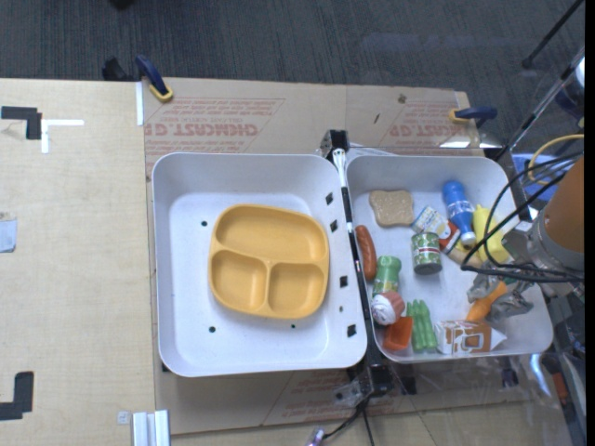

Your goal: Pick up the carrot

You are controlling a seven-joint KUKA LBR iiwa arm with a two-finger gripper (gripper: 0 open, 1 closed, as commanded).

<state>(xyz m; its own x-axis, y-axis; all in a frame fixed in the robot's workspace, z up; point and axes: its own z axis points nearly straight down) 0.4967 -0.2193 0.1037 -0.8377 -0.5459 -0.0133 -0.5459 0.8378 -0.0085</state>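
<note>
Orange tapered carrot (smooth, glossy), white bin, hand beside.

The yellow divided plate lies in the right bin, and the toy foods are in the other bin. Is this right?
Not quite. The camera view shows the yellow divided plate in the left bin; the toy foods, such as the bread, lie in the right bin.
</note>
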